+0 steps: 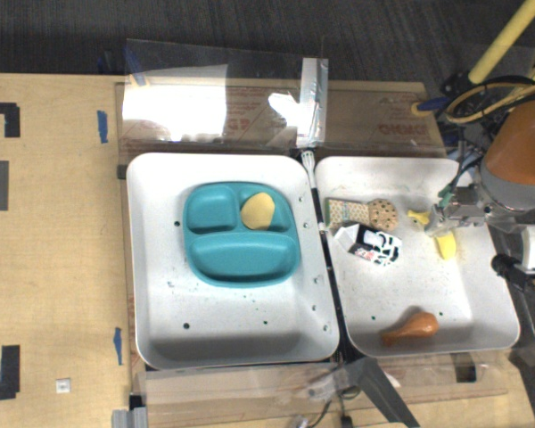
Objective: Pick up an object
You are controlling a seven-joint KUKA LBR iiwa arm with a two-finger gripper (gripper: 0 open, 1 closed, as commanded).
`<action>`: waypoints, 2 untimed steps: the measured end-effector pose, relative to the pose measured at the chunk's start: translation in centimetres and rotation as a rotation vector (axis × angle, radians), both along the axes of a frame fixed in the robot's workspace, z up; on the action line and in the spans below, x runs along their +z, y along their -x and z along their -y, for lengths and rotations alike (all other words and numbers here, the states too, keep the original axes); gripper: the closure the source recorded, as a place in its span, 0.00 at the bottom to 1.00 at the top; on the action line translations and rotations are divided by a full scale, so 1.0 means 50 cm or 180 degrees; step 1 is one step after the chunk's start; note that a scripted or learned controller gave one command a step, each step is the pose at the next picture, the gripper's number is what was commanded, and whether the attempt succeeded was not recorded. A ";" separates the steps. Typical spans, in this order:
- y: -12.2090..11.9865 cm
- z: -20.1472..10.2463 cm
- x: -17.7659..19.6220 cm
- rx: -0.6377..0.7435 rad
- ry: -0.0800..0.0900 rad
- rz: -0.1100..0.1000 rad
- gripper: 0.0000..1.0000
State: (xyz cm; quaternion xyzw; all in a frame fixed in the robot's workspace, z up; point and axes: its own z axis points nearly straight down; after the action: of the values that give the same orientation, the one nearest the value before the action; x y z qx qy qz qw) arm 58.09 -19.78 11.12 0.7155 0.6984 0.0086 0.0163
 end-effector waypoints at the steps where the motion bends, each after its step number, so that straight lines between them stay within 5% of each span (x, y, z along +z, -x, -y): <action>1: -0.042 -0.012 -0.049 -0.0319 -0.0035 -0.0091 1.00; 2: -0.134 -0.023 -0.050 -0.0467 -0.0042 -0.0100 1.00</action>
State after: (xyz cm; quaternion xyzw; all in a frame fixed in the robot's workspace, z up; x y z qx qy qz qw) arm 64.79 -18.61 8.61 0.7648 0.6442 0.0008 0.0013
